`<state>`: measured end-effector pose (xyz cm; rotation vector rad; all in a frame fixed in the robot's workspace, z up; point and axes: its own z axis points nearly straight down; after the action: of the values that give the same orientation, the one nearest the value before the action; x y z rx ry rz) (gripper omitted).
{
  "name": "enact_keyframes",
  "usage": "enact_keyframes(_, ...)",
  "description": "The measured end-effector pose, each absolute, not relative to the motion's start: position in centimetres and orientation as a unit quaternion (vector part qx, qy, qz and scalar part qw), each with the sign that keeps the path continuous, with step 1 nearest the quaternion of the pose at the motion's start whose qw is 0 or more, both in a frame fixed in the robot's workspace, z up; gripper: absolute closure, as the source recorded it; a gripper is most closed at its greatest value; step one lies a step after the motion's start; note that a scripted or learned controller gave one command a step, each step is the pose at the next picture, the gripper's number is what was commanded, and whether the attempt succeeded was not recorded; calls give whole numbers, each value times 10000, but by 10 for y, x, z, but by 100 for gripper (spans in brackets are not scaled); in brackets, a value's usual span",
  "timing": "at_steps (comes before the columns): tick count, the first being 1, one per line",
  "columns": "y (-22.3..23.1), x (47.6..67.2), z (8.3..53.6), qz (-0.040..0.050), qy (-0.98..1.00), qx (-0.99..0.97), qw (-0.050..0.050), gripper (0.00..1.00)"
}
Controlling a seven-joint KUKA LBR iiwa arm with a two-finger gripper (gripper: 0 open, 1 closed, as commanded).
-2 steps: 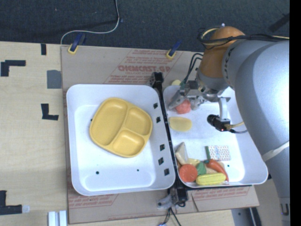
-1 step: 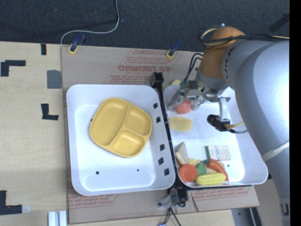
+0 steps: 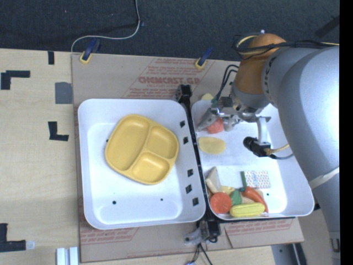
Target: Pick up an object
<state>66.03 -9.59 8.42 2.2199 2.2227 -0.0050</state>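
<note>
Hovering near right bin's (image 3: pixel 300 195) far edge, fingers (image 3: pixel 216 116) perhaps around red piece (image 3: pixel 216 127); grip unclear.

A robotics lab: clamped cardboard (image 3: pixel 165 76) under two white bins (image 3: pixel 88 148), loose cable (image 3: pixel 135 15), taped bench markers (image 3: pixel 55 131).

A single camera hangs above the bench (image 3: pixel 33 148) and looks down at a slant, far enough off to take in both white bins whole. The left bin (image 3: pixel 91 164) sits near the frame's centre, the right bin (image 3: pixel 298 195) toward four o'clock. The arm (image 3: pixel 300 93) enters from three o'clock. Dark floor (image 3: pixel 165 10) fills the band at twelve o'clock, beyond the bench's far edge.
</note>
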Motion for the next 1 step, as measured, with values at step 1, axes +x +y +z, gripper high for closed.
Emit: enact_keyframes(1, -95, 667, 84, -35, 7076, 7066, -16, 0)
